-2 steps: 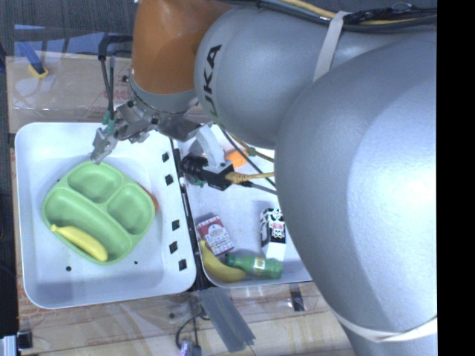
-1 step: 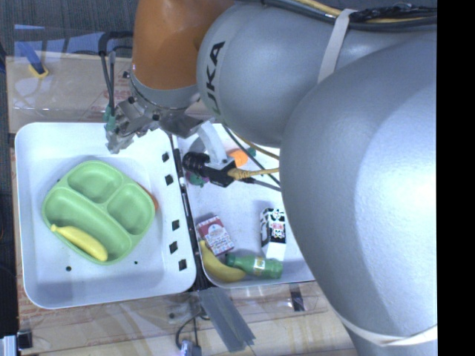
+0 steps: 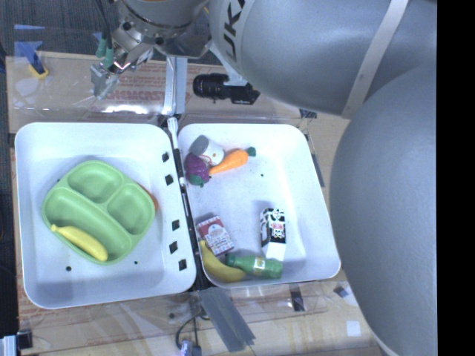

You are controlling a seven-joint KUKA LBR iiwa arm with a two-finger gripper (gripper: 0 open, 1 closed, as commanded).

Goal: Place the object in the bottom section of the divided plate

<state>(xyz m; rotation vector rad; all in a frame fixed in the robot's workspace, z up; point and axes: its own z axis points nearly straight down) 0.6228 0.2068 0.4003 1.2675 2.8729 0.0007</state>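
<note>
The banana (image 3: 80, 242) lies in the long bottom section of the green divided plate (image 3: 111, 191), inside the left bin (image 3: 44, 143), so the placing looks done. It is probably a light, stiff plastic toy with a smooth curved skin; a hold across its thick middle would suit best. The gripper (image 3: 104, 71) hangs well apart, above the left bin's far edge, holding nothing; whether it is open or closed cannot be told. The right bin (image 3: 315, 199) holds a carrot (image 3: 228, 161), a purple toy (image 3: 197, 167), a second banana (image 3: 217, 268), a green bottle (image 3: 256, 264), a small carton (image 3: 274, 232) and a red box (image 3: 216, 235). Nothing crowds the plate.
</note>
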